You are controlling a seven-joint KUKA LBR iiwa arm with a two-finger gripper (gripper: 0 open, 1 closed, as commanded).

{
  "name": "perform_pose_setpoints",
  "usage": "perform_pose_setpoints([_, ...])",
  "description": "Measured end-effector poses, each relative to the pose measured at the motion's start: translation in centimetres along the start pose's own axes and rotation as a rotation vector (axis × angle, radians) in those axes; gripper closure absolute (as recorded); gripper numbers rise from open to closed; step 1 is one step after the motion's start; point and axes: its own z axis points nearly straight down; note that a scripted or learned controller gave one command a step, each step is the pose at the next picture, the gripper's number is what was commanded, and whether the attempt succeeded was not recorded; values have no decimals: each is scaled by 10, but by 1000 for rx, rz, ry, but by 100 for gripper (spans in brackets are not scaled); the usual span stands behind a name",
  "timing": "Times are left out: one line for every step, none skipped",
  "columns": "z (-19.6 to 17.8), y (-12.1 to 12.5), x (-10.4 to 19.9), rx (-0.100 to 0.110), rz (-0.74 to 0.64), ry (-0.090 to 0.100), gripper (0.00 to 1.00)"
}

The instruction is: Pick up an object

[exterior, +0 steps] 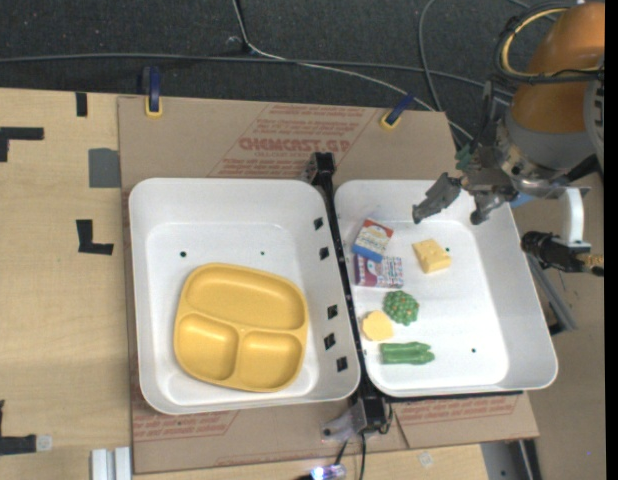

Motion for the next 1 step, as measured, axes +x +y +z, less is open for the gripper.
perform_pose_setpoints([-6,2,0,-11,-3,-1,0])
